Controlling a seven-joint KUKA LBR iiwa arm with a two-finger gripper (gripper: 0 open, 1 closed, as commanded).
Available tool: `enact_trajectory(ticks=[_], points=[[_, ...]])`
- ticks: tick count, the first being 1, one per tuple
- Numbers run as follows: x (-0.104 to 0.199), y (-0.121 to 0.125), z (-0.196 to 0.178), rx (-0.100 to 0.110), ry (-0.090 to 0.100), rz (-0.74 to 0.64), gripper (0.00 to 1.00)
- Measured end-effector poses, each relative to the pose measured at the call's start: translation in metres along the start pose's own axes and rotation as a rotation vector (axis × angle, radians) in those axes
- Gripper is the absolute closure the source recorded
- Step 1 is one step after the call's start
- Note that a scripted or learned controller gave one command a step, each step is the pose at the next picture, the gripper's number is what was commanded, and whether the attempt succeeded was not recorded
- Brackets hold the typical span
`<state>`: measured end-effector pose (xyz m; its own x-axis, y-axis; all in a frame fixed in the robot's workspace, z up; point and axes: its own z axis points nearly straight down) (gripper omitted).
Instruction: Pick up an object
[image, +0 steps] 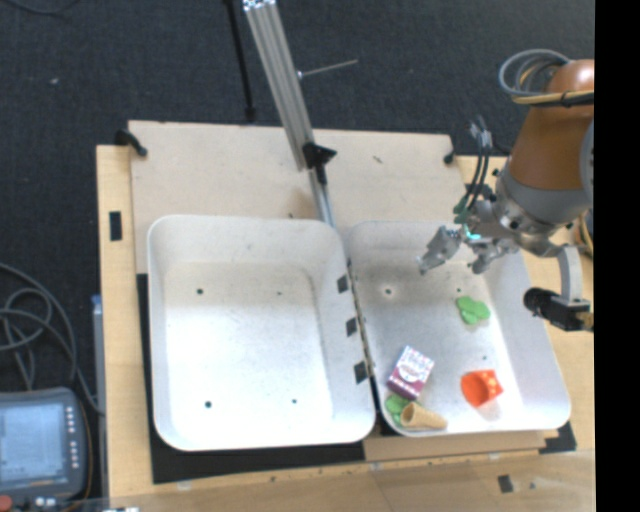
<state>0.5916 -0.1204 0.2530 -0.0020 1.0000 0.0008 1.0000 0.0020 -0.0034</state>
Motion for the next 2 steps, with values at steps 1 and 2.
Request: enact_trajectory(ticks=[1, 2], points=[[0.0, 0.001, -0.002, -0.005, 0.0, 0.001, 0.0], [0.0, -0.003, 0.04, -0.001, -0.003, 0.004, 0.0]])
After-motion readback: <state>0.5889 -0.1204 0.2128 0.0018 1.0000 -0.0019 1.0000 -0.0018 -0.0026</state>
